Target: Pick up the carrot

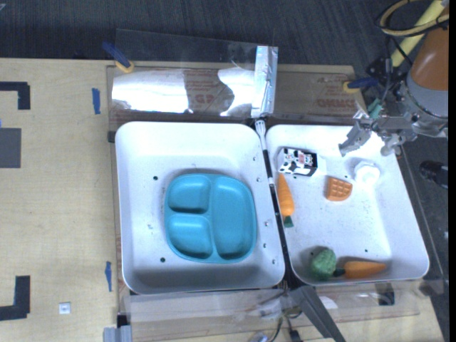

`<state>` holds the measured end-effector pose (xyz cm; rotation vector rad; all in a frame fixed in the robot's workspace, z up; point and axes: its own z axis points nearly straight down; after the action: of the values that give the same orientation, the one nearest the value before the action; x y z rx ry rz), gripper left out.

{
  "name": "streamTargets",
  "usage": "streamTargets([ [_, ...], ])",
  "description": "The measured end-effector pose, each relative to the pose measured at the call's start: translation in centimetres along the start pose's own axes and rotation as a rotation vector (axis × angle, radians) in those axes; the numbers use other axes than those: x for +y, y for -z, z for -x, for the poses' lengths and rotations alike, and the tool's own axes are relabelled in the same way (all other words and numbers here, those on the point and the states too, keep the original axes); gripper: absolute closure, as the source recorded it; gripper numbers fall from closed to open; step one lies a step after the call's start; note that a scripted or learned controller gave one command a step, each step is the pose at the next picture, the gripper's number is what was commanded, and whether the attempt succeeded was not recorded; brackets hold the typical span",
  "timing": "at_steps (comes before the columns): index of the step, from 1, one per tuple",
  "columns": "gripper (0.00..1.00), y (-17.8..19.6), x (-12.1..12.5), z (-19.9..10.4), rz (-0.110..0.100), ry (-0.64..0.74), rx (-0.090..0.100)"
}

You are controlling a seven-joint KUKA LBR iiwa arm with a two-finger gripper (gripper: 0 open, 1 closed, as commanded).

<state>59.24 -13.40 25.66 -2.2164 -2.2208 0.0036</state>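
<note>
The carrot (285, 196) lay in the right bin (410, 226), close against its left wall, about midway between the far and near sides. Its long axis ran far to near, nearly parallel to that wall, with the orange body toward the far end and a small green stub at the near end.

The same bin held several other things. A black-and-white patterned item (298, 162) sat just beyond the carrot's far end. A small orange waffle-like piece (338, 189) lay to the right of the carrot, apart from it, and a white round object (367, 172) rested farther right. At the near side, a green leafy lump (323, 261) sat beside a second orange carrot-like piece (363, 268), which lay left to right along the near wall.

The left bin (135, 191) held a blue divided tray (211, 216) with three compartments.

The pincer (370, 142) hung over the far right part of the right bin, well apart from the carrot, its two fingers spread apart with nothing between them. Both bins sat on the wooden worktop (57, 191).
</note>
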Motion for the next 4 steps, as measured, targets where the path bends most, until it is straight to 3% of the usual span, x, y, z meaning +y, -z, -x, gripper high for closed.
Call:
streamTargets([
  [1, 0.00, -7.4, -3.9, -4.1, -0.003, 0.289, 0.001],
  [2, 0.00, -17.0, -9.6, -3.7, 0.007, 0.625, -0.003],
  [3, 0.00, -4.3, -0.8, 2.4, 0.007, 0.161, -0.004],
  [4, 0.00, -17.0, -5.5, -1.7, 0.008, 0.234, -0.003],
])
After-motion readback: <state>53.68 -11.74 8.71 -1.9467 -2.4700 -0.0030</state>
